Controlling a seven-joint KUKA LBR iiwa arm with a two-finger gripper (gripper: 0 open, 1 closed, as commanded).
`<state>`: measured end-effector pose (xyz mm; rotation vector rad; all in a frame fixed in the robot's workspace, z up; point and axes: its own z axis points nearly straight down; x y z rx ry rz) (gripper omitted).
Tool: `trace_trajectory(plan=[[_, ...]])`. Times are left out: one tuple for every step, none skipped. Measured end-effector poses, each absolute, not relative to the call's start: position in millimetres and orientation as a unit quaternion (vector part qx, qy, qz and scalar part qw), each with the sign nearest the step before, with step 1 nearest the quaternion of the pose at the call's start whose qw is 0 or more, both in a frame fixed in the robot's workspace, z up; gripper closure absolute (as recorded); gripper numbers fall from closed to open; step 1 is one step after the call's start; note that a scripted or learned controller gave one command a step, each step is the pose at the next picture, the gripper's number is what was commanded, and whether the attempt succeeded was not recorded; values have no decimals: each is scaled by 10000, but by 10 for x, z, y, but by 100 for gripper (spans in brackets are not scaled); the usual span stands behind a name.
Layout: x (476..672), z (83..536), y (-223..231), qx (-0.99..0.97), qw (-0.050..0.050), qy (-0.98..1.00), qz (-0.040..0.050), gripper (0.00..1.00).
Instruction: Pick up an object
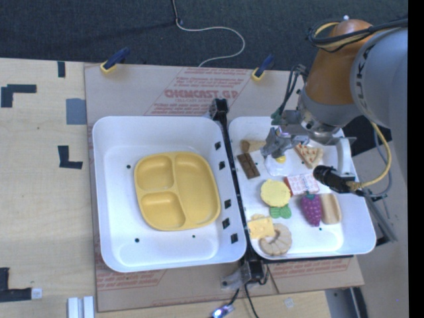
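My gripper [275, 148] hangs over the back of the right bin [354, 244], its fingers pointing down near a small yellow piece [281, 158]. Nothing can be seen between the fingers. Toy food fills this bin: a brown chocolate bar [248, 165], a waffle-like wedge [308, 154], a yellow round slice [275, 192] on a green leaf [280, 212], a pink-and-white packet [300, 183], purple grapes [311, 207], a bread roll [329, 207], a cheese piece [260, 227] and a tan biscuit ring [277, 240].
The left bin [106, 177] holds a yellow divided plate [177, 190]. A black divider with clips [228, 177] runs between the bins. Cardboard lies under both bins, held by blue-and-yellow clamps [114, 59]. A white cable [212, 32] lies behind.
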<state>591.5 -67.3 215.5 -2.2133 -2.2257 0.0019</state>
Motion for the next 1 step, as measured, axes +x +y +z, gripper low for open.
trace_trajectory(plan=[[5938, 2090, -174, -7049, 15, -7093, 5, 100]])
